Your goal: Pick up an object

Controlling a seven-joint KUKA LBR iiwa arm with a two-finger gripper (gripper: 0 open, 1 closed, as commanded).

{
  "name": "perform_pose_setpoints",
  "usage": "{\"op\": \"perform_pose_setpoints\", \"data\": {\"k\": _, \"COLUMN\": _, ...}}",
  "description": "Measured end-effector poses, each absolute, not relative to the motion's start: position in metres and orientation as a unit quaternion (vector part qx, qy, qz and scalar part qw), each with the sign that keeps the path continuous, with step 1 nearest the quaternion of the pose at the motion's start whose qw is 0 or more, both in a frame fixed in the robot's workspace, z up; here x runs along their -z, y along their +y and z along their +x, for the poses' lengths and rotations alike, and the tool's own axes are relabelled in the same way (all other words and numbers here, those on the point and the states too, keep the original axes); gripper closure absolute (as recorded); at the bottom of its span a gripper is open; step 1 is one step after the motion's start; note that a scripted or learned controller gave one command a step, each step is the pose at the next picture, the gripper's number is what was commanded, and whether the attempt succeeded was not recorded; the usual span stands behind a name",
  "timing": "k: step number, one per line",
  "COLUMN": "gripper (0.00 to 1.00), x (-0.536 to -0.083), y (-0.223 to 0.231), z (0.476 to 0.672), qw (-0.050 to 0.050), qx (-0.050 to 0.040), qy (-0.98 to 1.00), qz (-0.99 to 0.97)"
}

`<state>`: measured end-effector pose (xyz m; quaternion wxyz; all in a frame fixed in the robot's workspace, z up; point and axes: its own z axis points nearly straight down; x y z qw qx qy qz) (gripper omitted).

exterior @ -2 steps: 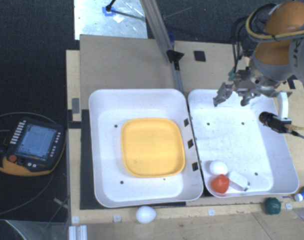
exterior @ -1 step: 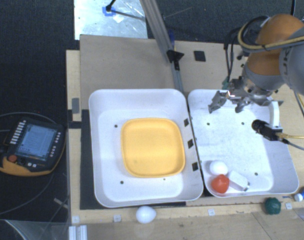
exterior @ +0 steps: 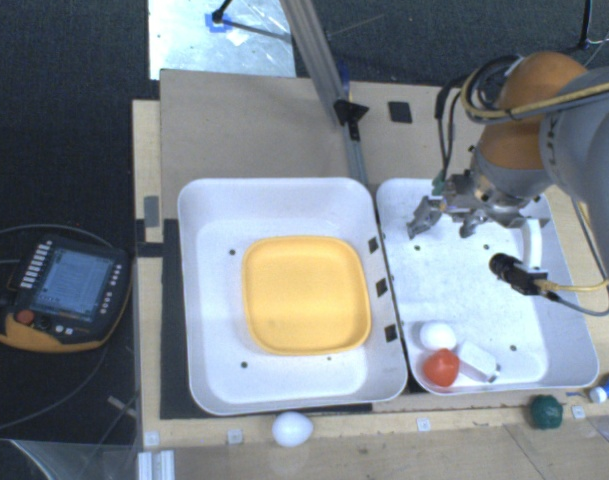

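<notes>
**Gripper high in right bin, objects low at its near edge**

On the floor at far left lies a pendant (exterior: 59, 298). The left bin (exterior: 209, 368) holds a yellow plate (exterior: 306, 294) at its middle. A white egg (exterior: 292, 429) rests on the bench just outside that bin's near rim.

In the right bin (exterior: 564, 338), the gripper (exterior: 446, 216) hangs over the far part, jaws spread and nothing between them. The likely targets cluster at the near rim: a white ball (exterior: 437, 336), touching a red ball (exterior: 442, 368), with a white block (exterior: 478, 362) just beside. They lie well apart from the jaws, toward the camera. The bin floor between is bare, so I judge nothing blocks the way. A green ball (exterior: 545, 411) sits outside, at right.
</notes>
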<state>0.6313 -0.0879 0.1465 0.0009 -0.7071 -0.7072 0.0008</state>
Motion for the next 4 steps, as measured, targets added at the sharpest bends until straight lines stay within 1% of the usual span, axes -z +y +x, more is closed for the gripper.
{"op": "perform_pose_setpoints", "data": {"k": 1, "gripper": 1.0, "x": -0.159, "y": -0.088, "z": 0.632, "qw": -0.001, "qx": 0.0007, "qy": -0.707, "qz": -0.707}}
{"op": "perform_pose_setpoints", "data": {"k": 2, "gripper": 1.0, "x": -0.219, "y": -0.092, "z": 0.639, "qw": -0.002, "qx": 0.0015, "qy": -0.707, "qz": -0.707}}
{"op": "perform_pose_setpoints", "data": {"k": 3, "gripper": 1.0, "x": -0.272, "y": -0.092, "z": 0.64, "qw": -0.002, "qx": 0.0019, "qy": -0.707, "qz": -0.707}}
{"op": "perform_pose_setpoints", "data": {"k": 4, "gripper": 1.0, "x": -0.254, "y": -0.041, "z": 0.625, "qw": 0.0, "qx": 0.0, "qy": -0.708, "qz": -0.706}}
